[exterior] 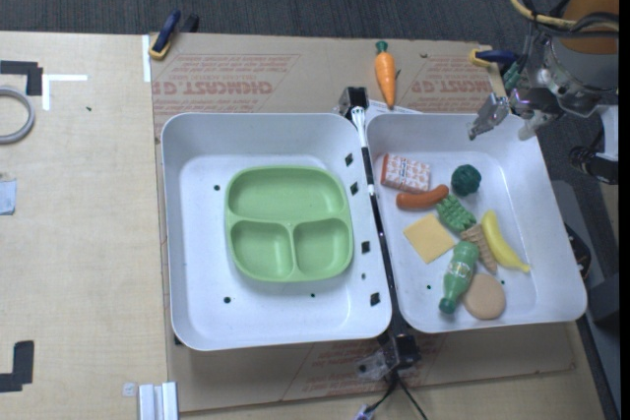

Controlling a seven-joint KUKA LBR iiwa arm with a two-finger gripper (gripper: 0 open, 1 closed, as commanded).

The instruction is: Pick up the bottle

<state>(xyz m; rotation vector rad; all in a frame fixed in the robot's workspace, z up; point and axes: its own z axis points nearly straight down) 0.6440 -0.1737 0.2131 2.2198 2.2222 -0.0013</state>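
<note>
Bottle (458, 275) green, lying tilted in right bin (551, 202).

A green divided tray (289, 223) is set in the left bin (187, 241). In the right bin (551, 211) a red-and-white carton (406, 172), a sausage (422, 200), a broccoli floret (466, 179), a cheese slice (429, 238), a banana (502, 243) and a round biscuit (484, 298) are gathered. A toy carrot (384, 73) is laid on the cardboard (236, 79) at the far side.

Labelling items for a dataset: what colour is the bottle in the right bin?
Green, with a white label band; the bottle shows in the camera view.
</note>
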